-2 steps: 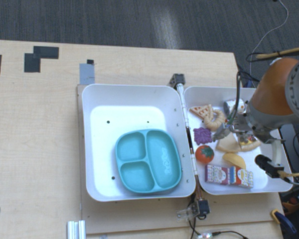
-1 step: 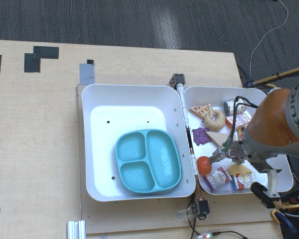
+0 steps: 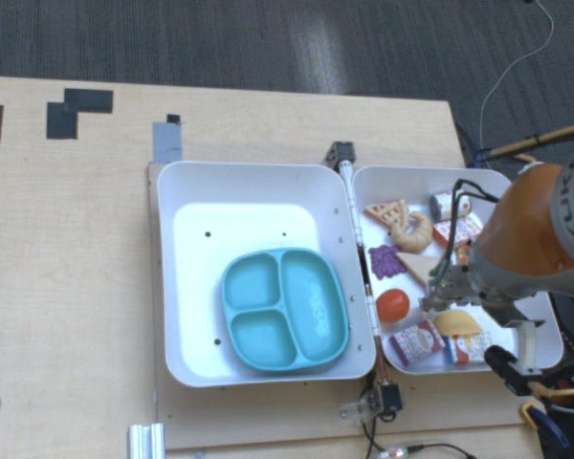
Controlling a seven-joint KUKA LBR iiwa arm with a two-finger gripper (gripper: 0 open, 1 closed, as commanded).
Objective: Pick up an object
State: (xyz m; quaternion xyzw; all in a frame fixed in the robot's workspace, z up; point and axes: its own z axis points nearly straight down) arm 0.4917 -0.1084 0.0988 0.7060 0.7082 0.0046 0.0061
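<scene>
My end effector [image 3: 438, 293] hangs low in the right bin [image 3: 502, 175] near the tomato [image 3: 393, 305]; grip unclear, so I should descend straight.

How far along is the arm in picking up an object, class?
Done: the arm has reached over the right bin. In hand: nothing visibly; the gripper hangs low among the toy food, near the tomato. Left: grasping and lifting an item.

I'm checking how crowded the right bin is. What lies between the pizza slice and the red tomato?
In the camera view, the purple grapes lie between the pizza slice and the red tomato, near the right bin's left wall.
</scene>
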